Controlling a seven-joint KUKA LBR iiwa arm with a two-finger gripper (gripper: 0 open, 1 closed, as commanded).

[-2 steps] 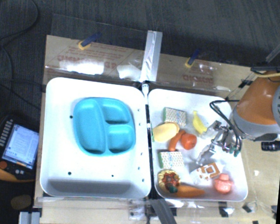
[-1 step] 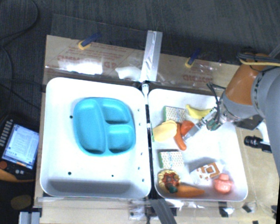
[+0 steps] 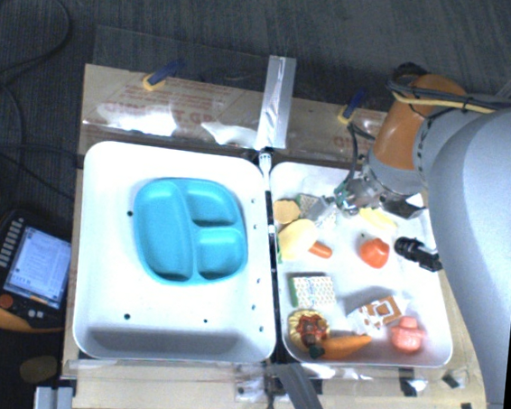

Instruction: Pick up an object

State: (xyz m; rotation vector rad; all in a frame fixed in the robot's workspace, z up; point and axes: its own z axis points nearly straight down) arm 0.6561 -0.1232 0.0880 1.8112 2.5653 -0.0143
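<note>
While the arm (image 3: 476, 177) reaches in from the right, its gripper (image 3: 354, 197) hangs low over the far part of the right bin (image 3: 435, 350), near a pale yellow toy (image 3: 295, 238). Whether it is apart or together, one cannot tell. A blue tray (image 3: 189, 228) lies in the left bin (image 3: 99, 310).

Light falls evenly from overhead, bright on the two white bins, whose walls nearly wash out around the blue tray (image 3: 191, 230). The tray casts only a soft, faint shadow on the bin floor below it. Plastic sheeting above the tray shows pale glare. The dark floor left of the tray looks dim and slightly grainy.
</note>
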